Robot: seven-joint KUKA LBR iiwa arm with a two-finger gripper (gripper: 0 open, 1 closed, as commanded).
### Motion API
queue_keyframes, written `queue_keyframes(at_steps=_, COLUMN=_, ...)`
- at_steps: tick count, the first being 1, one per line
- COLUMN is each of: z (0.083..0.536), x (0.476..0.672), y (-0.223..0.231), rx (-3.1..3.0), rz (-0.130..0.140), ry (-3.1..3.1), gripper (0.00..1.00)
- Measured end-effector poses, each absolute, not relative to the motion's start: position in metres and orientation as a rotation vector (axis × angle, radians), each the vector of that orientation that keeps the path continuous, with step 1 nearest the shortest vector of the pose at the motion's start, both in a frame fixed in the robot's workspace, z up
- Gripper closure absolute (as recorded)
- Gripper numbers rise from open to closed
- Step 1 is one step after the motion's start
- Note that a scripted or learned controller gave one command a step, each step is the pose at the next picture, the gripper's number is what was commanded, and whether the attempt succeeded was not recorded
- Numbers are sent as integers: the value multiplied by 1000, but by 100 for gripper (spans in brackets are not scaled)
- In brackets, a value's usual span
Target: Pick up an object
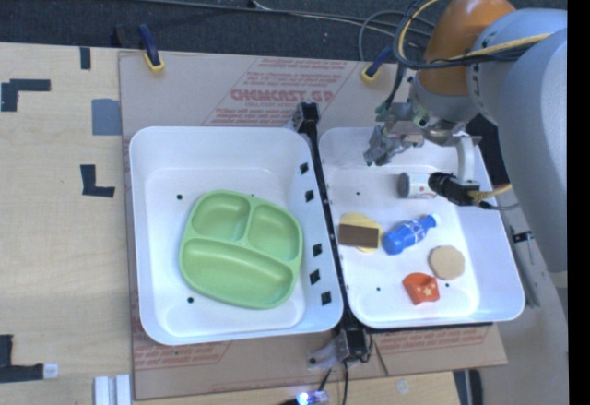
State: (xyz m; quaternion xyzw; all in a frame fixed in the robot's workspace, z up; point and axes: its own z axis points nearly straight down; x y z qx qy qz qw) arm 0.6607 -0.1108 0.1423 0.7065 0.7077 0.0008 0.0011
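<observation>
Start at your left: the left bin holds a green divided tray, lying flat near the middle with bare white floor around it on every side. Behind both bins, the cardboard sheet carries red print; you can make out "CHEMCAST GP" and little else, as the smaller lines are too blurred to read.

Move across the black divider to the right bin. Along its front half you have a brown and tan block just beside the divider, a blue bottle with a white cap lying next to it, a red piece nearer the front wall, and a tan disc just beside that. A dark-and-white cylindrical object lies toward the back.

The gripper hangs over the back left corner of that bin, above bare floor, well apart from the objects. You cannot tell from this angle how far its fingers are spread, and nothing is seen between them.
</observation>
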Motion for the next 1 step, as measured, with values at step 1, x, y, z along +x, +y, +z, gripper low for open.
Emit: queue_keyframes(at_steps=1, z=205, x=658, y=-113, rx=2216, rz=4, ry=2221, gripper=100)
